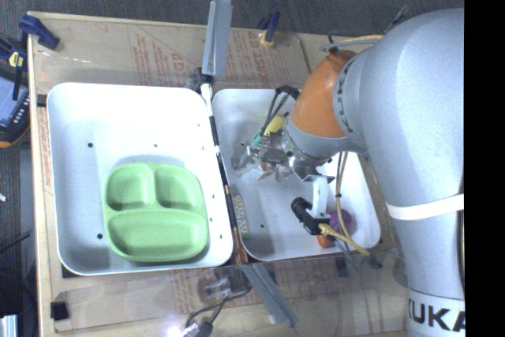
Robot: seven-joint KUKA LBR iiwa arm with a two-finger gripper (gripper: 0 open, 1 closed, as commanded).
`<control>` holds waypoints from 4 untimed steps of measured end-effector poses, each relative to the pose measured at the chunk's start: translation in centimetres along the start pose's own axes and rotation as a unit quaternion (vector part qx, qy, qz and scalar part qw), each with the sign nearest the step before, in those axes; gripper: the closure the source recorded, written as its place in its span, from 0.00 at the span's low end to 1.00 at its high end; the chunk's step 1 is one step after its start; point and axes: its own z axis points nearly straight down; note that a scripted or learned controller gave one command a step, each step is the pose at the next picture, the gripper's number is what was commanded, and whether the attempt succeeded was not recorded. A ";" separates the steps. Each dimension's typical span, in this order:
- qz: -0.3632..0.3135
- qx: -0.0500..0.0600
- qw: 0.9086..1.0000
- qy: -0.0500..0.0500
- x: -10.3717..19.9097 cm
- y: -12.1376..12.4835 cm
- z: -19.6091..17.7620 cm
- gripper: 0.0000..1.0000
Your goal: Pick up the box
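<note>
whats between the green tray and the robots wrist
In the camera view, bare white floor of the left bin, then the rims where both bins meet, lie between the green divided tray and the orange-banded wrist.

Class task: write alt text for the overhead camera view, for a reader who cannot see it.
A grey robot arm with an orange band reaches from the right into the right white bin, over small cluttered objects. The left white bin holds a green divided tray.
</note>
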 end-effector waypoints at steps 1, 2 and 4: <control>-0.001 0.001 1.000 0.000 0.0 0.0 -0.9 1.00; -0.001 0.001 1.000 0.000 0.0 0.0 -0.9 0.00; 0.009 0.001 1.000 -0.001 -5.0 0.1 -0.8 0.00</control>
